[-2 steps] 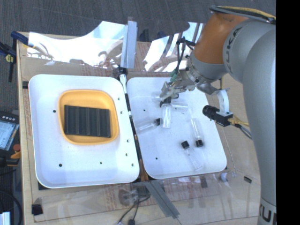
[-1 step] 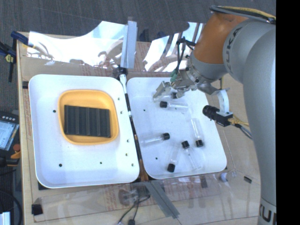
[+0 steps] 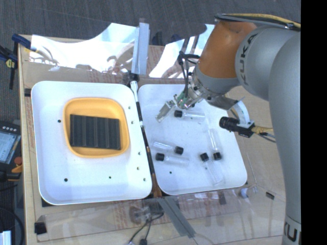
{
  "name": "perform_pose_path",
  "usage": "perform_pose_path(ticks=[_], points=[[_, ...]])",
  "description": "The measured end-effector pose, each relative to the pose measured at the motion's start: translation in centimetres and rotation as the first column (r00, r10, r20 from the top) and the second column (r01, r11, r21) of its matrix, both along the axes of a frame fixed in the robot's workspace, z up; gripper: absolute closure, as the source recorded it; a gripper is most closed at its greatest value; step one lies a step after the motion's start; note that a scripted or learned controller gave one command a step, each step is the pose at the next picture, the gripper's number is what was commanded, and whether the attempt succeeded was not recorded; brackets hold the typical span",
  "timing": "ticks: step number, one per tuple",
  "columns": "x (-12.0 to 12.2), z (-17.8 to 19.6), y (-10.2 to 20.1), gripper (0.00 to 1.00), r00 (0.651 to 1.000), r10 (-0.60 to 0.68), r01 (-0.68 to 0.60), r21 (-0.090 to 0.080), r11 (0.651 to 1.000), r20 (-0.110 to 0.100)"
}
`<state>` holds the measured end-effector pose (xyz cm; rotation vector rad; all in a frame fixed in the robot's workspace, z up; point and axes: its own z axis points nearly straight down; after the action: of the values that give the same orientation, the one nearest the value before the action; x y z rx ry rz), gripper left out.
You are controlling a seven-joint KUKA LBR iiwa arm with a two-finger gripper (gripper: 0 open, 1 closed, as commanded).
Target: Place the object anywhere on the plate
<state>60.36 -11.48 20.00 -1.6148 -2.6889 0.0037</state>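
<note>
Plate (image 3: 76, 111) in L bin (image 3: 46, 177); vials (image 3: 171, 158) in R bin (image 3: 235, 180).

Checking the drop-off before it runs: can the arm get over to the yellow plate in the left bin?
Probably yes. The yellow plate lies open from above, and only the low divider separates it from the gripper.

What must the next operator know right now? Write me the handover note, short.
Pincer: low over the upper part of the right bin, close to a clear vial with a black cap. I cannot tell whether it is open or shut, and nothing is seen held in it.
Things: several other black-capped vials lie loose lower in the same bin. The yellow plate sits in the left bin with a dark ridged insert on it.
Done: no placing yet, judging by the vials in the right bin.
Left: grasp one vial, carry it across, set it on the plate.
</note>
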Motion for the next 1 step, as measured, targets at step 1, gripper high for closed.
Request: perform_pose_path(ticks=[1], points=[[-2.07,0.92,6.68,0.0,0.89,0.456,-0.456,0.001,0.89,0.003]])
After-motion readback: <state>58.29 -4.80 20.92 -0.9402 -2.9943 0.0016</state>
